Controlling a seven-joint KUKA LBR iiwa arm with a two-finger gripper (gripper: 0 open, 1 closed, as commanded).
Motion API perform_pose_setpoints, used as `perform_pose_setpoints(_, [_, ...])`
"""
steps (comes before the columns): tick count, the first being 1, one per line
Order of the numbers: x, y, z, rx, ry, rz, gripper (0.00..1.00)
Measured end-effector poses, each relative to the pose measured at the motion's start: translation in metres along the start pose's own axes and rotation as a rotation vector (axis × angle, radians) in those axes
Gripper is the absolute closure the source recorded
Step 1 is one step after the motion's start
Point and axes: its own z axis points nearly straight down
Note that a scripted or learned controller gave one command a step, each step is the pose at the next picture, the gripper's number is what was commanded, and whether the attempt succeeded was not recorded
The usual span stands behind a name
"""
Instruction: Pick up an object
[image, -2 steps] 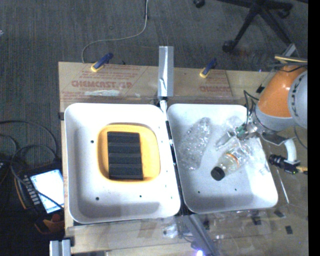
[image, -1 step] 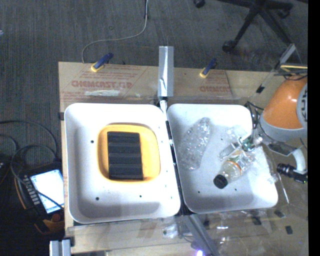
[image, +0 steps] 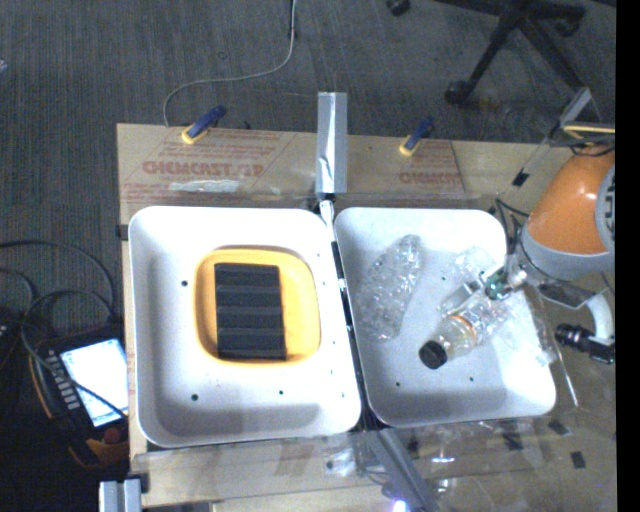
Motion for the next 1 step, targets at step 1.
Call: perform_pose_setpoints(1, [0.0368,0.0501,-0.0736,0.036,0.013,0.237,1.00])
